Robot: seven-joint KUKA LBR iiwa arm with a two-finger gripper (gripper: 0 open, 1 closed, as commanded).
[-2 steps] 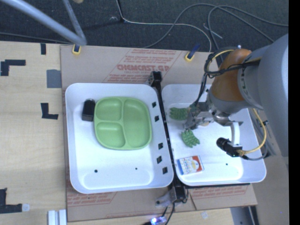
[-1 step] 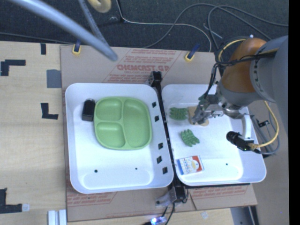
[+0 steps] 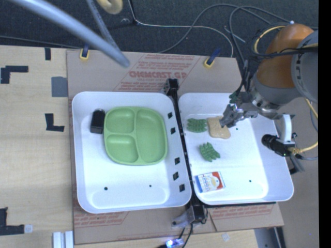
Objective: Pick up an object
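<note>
1. I see the arm (image 3: 282, 61) reaching in from the right, its orange band above the wrist sitting over the far right corner of the right bin (image 3: 258, 190). The wrist angles down and to the left into that bin.
2. The gripper (image 3: 227, 120) is low in the bin's upper half, its dark tip pointing down-left. I cannot tell from this view how it is set, and I see nothing clearly caught in it.
3. The thing nearest the tip is a tan, flat, bread-like piece (image 3: 219, 128), pale beige with a rounded outline, lying flat on the white floor of the right bin.
4. The tip sits right at the tan piece's upper right edge; whether it touches I cannot say.
5. Just left of the tan piece lies a dark green ridged item (image 3: 196, 125), touching or almost touching it.
6. A second green knobbly item (image 3: 209, 151) lies below, apart from the tip.
7. A small carton (image 3: 209, 182) with red and blue print rests near the bin's front left corner.
8. The left bin (image 3: 88, 190) holds a green divided plate (image 3: 136, 135) and a small black block (image 3: 97, 121) beside its left rim.
</note>
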